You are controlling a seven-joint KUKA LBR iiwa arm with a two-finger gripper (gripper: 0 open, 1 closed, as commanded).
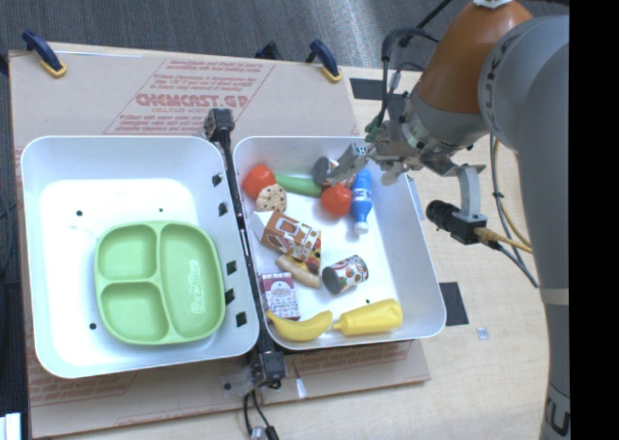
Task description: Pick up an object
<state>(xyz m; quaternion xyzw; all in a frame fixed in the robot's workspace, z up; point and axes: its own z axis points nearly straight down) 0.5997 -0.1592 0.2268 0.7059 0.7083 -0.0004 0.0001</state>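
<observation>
- White bins sit side by side: the left bin (44, 264) holds a green tray (160, 283), and the right bin (426, 278) holds the clutter.
- Gripper (340, 169) is low over the upper part of the right bin, reaching in from the right of the frame.
- How wide it stands cannot be told; dark metal merges with the objects below, and nothing is clearly held.
- Nearest candidates lie just beside it: a red ball (336, 200), a blue bottle (361, 198) and a green stick (298, 185).
- Further left in the same bin are a red tomato (257, 180) and a cookie (272, 199).
- Centre and lower part hold a box (293, 237), a can (346, 273), a small carton (280, 292), a banana (298, 326) and a yellow bottle (370, 318).
- Judged progress: the approach looks made, but no object appears raised off the bin floor.
- Left to do, by my reading: secure one item and lift it clear.
</observation>
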